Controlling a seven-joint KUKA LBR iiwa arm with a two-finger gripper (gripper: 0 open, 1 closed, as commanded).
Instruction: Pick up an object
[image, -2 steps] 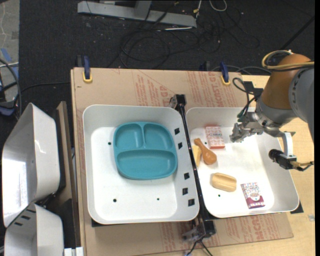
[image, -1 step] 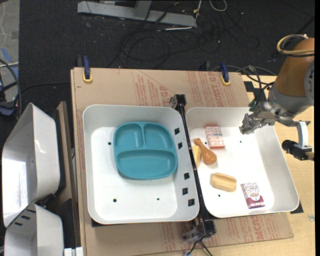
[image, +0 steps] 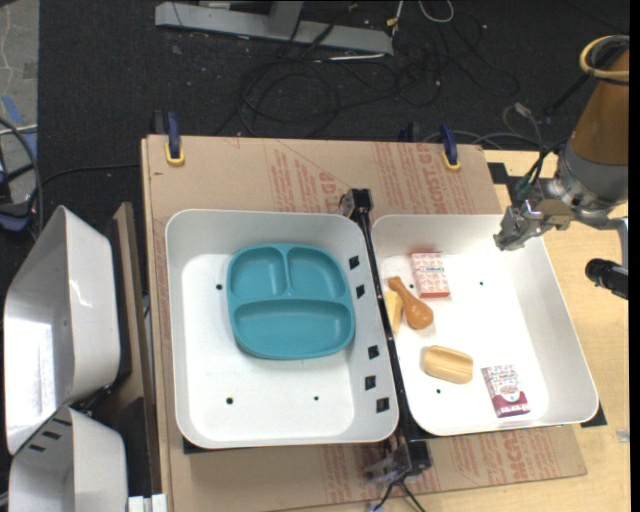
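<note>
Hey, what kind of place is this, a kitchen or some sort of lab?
Most likely a robotics lab, not a kitchen. A robot arm reaches over two white bins clamped onto a cardboard sheet, loose cables trail across the dark floor, and the teal plate looks like a test prop.

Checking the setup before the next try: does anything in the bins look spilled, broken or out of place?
Nothing stands out. The teal tray lies flat in the left bin; two small boxes, a wooden spoon and a tan block lie apart in the right bin.
</note>
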